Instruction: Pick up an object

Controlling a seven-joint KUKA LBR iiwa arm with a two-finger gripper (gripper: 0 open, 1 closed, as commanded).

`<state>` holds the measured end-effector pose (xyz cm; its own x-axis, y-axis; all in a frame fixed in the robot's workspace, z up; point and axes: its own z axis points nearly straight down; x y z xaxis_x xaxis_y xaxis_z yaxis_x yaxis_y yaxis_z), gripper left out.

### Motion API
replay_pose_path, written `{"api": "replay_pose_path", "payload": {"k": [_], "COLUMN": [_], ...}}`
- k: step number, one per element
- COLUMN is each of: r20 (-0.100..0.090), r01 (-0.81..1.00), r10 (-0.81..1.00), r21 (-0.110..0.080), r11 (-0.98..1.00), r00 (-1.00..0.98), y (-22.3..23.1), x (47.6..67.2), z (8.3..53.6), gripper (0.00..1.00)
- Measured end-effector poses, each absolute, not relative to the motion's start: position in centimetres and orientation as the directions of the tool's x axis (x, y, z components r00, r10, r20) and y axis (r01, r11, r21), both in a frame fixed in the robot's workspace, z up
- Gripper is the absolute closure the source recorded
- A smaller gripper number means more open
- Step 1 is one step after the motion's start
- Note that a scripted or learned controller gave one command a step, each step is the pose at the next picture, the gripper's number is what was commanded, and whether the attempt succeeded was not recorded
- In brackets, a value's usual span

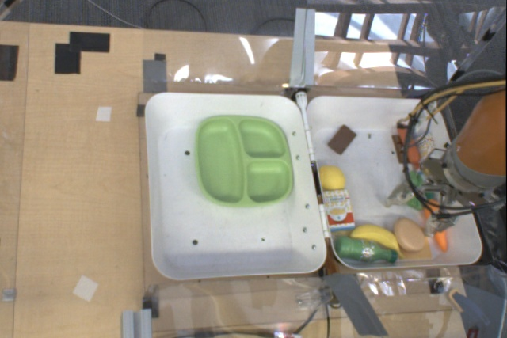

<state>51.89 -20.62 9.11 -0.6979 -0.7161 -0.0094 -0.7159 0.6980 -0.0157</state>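
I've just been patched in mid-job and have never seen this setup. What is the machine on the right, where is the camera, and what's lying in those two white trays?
One fixed camera looks down at a slant on a wooden bench that carries two shallow white bins. The grey machine with the orange band is a robot arm that reaches in from the right. Its end effector, under a tangle of cables, hangs over the right bin. I can't tell whether it grips anything.

The left bin holds a green divided plate.

The right bin holds a small brown block, a yellow lemon-like item, a small carton, a banana, a green bottle, a tan round piece and a small orange piece.
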Motion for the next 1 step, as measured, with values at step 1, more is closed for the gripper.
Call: {"api": "replay_pose_path", "payload": {"k": [1], "r20": [-0.008], "r01": [-0.739], "r10": [-0.74], "r21": [-0.013], "r11": [0.673], "r00": [-0.673], "y": [-20.58], "x": [54.84], "z": [9.03], "gripper": [0.0]}}
